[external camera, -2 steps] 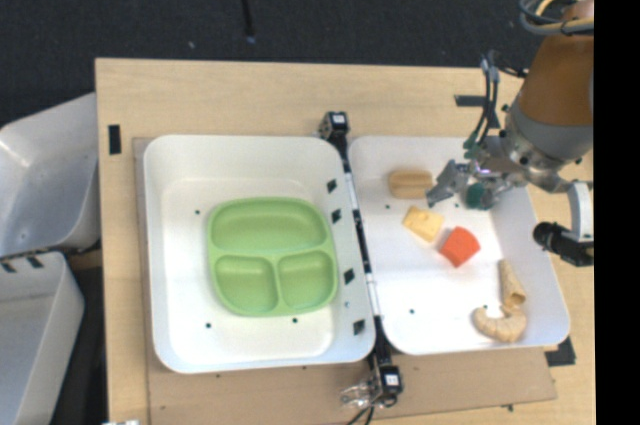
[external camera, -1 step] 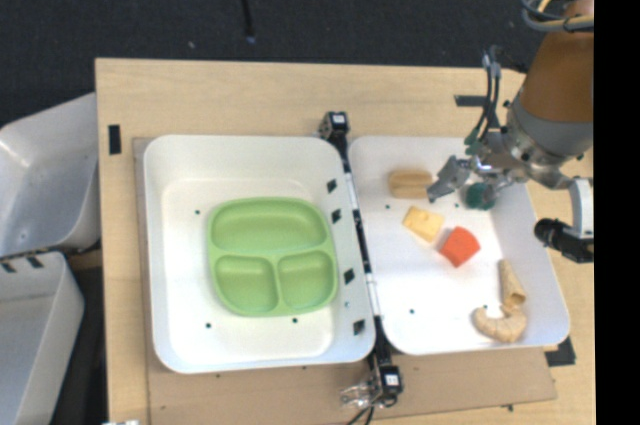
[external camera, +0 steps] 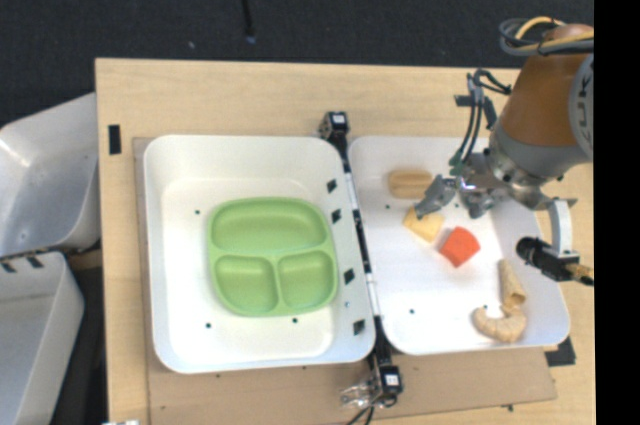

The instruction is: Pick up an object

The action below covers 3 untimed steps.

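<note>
Over the right bin, the gripper is hovering with fingers spread and holding nothing, the yellow wedge lying just at its 7 o'clock, the orange block at 5. Approach seems underway; next comes descending, then closing.

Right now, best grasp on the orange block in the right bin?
Take the orange block from straight above, closing across its two flatter opposite sides. It looks blocky and sits slightly rotated, so the gripper would probably need to turn to match. It lies apart from the yellow wedge, though that side has less room.
</note>
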### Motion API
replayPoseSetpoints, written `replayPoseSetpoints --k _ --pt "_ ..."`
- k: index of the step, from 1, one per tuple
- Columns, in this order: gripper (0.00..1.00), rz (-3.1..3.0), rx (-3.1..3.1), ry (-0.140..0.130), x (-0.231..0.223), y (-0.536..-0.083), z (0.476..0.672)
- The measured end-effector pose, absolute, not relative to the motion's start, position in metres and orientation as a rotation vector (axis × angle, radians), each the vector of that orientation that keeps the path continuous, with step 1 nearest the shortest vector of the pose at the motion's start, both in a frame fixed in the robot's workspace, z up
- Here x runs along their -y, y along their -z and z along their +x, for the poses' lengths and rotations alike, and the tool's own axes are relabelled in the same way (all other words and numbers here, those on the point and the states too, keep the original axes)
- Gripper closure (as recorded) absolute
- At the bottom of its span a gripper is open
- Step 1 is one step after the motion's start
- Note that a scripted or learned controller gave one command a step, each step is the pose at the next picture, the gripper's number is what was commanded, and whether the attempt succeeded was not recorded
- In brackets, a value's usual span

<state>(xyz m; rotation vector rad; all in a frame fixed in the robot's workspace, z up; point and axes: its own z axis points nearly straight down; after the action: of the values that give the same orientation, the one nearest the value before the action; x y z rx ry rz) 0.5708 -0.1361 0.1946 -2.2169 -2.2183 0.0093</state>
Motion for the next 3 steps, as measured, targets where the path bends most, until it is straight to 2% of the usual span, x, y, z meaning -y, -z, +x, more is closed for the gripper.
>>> replayPoseSetpoints --k 1,2,3 --pt "0.0 -2.216 2.217 -0.01 0.142 -0.132 0.563" --pt "0.0 -2.235 2.228 0.0 0.147 -0.104 0.567" --pt "1.0 -2.246 2.229 0.011 0.149 -0.117 0.572"
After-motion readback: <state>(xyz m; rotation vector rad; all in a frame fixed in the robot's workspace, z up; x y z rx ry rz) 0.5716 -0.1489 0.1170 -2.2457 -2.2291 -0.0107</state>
